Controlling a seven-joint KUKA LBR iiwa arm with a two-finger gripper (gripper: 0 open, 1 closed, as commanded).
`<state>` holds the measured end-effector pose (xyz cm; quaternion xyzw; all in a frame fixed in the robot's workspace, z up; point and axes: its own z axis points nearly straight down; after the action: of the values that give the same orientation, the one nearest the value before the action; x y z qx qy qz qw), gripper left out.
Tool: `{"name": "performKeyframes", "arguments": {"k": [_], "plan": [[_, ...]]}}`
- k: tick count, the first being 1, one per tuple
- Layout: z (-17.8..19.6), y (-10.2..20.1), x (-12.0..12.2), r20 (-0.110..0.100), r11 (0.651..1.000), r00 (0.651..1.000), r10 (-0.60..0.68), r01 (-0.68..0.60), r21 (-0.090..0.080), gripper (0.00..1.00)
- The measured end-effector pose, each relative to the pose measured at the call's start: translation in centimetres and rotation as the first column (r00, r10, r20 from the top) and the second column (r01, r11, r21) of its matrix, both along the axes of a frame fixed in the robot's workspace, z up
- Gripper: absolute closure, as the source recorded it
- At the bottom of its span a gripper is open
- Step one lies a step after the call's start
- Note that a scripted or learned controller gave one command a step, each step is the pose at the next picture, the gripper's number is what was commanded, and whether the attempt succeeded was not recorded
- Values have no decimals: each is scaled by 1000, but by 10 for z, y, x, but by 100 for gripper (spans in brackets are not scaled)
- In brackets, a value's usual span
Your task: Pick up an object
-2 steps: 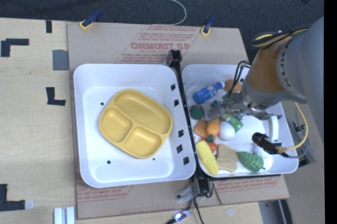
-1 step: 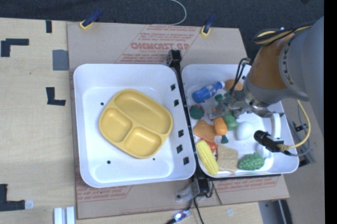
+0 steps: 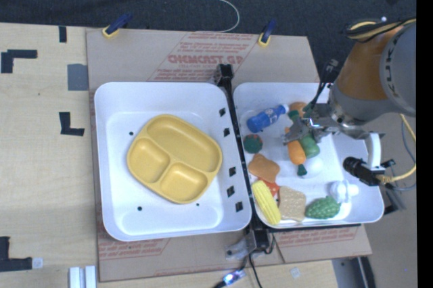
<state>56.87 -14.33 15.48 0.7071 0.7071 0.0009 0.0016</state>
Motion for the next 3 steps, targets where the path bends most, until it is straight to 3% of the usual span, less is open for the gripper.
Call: {"name": "performKeyframes", "arguments": {"k": [1, 2, 3], "plan": [[47, -7, -5, -1, 1000, 1000, 0, 0, 0, 100], [71, -6, -4, -3, 1000, 1000, 1, -1, 1, 100], [62, 40, -29, -7, 1000, 1000, 4, -4, 2, 100]]}}
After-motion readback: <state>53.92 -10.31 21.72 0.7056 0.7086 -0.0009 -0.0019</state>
